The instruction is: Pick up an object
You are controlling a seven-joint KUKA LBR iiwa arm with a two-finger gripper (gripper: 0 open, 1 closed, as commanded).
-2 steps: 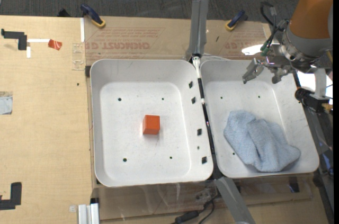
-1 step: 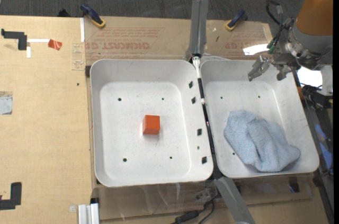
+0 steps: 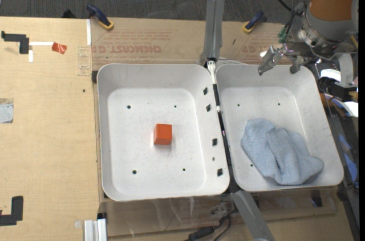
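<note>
Hovering over the far right corner of the right bin (image 3: 319,97), the gripper (image 3: 280,62) hangs from the grey arm (image 3: 333,0) with the orange band, which reaches in from the upper right. Its two fingers (image 3: 266,66) point down and stand apart, with nothing between them. They sit above the bin's back rim, well away from anything that could be picked up.

A crumpled light blue cloth (image 3: 280,150) lies on the floor of the right bin, toward its near right side, its edge close to the bin's front wall. An orange block (image 3: 163,134) rests in the left bin (image 3: 114,92), a little below the middle and apart from every wall. The two white bins lie side by side, touching along a grey divider bar (image 3: 213,29) with black clips.

Both bins rest on a brown cardboard sheet (image 3: 148,43) held by two blue-and-yellow clamps (image 3: 99,16) at its far edge. To the left, the pale wooden surface (image 3: 40,148) carries a small red tag (image 3: 59,48) and black brackets.
</note>
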